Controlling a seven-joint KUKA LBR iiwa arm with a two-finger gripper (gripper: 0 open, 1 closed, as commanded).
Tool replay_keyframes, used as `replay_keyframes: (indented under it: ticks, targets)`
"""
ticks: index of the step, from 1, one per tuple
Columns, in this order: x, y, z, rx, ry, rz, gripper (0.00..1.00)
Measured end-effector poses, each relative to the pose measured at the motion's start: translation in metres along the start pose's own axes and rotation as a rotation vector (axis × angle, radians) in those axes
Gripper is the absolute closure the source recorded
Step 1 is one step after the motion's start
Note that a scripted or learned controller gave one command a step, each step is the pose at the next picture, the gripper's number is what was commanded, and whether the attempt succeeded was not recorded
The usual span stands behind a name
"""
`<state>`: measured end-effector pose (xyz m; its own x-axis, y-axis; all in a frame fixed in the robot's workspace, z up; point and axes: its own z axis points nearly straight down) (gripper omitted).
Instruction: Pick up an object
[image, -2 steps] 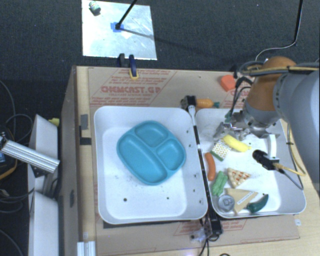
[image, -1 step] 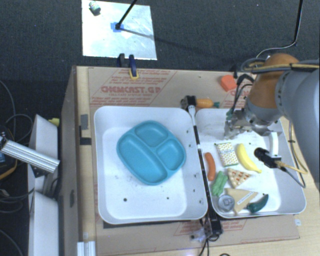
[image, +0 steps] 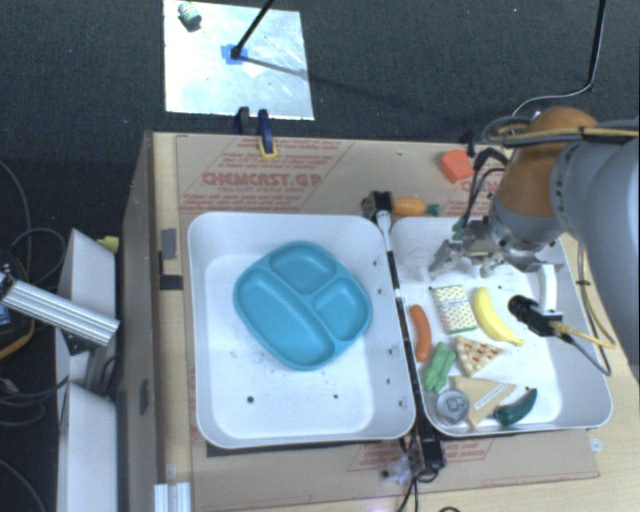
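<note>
Nearest us, a metal can (image: 452, 405) and dark green pepper (image: 516, 407) lie well below the claw (image: 466, 254); closer up, pizza slice (image: 477, 353), sausage (image: 421, 332), cracker (image: 455, 308) and banana (image: 494, 316), just beneath it; claw hovers over the right bin (image: 590, 400)'s far end, nothing in its grip, fingers too blurred to call; left of it, a blue divided plate (image: 302, 303) sits in the left bin (image: 215, 330).

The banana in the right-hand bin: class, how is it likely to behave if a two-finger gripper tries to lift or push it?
The banana looks smooth and glossy, so it may slip. Its curved, rounded body could rock or swivel when pushed. It looks like a toy, so probably light and stiff.
</note>
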<state>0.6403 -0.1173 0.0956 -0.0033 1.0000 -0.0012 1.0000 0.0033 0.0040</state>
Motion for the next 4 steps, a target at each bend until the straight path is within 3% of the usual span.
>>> replay_keyframes:
  ticks: [2, 3, 4]
  targets:
    - [-0.037, -0.050, 0.011, 0.003, 0.000, 0.003, 0.00]
    - [-0.037, -0.048, 0.000, 0.000, 0.001, 0.002, 1.00]
    - [0.046, -0.079, -0.090, 0.000, 0.002, -0.001, 1.00]
